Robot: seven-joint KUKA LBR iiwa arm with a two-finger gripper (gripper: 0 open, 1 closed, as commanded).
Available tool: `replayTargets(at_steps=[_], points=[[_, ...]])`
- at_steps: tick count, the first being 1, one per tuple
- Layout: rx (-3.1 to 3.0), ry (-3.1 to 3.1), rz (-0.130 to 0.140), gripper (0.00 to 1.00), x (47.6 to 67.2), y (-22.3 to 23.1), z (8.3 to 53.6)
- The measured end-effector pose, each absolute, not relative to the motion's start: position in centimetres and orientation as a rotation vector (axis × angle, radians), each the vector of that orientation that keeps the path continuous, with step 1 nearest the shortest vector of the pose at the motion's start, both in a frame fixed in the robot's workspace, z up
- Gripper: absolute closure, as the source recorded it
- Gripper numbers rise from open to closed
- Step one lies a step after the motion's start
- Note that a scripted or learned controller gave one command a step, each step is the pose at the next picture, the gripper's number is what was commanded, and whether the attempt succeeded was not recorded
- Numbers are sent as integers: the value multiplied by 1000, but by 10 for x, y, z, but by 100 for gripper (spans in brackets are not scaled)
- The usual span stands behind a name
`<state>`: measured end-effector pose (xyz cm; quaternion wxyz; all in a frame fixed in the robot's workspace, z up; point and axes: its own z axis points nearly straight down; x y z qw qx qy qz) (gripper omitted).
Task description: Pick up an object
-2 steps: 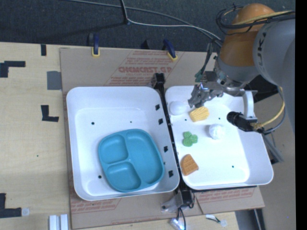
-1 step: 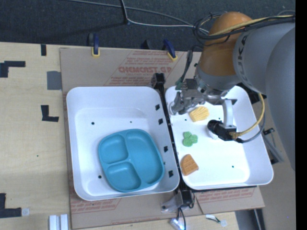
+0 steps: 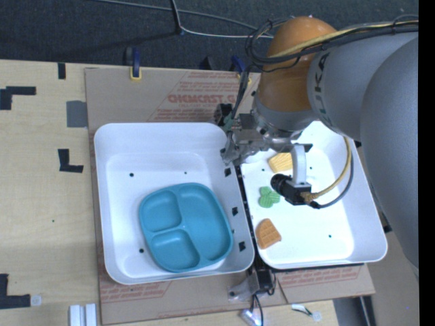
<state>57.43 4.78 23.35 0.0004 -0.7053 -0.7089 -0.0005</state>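
Now the grey arm [image 3: 367,94] reaches in from the right, its orange band [image 3: 296,60] above the right bin [image 3: 353,246], and the gripper [image 3: 236,145] sits low at that bin's upper left corner, right by the wall shared with the left bin [image 3: 115,182]; whether it is clenched or released, I cannot tell. Three small pieces lie in the right bin. An orange waffle-like piece [image 3: 268,233] rests near the front left, long axis tilted from lower left to upper right. Just above it sits a small green toy [image 3: 269,197], no clear long axis. A yellow piece [image 3: 280,162] lies further up, partly tucked under the wrist hardware. A black cable fitting [image 3: 289,189] hangs just beside the green toy. Over in the left bin, a blue divided plate [image 3: 185,227] lies flat.
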Motion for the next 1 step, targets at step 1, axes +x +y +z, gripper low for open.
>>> replayTargets(at_steps=[1], points=[[-2217, -2224, 2, 100, 562, 93, 220]])
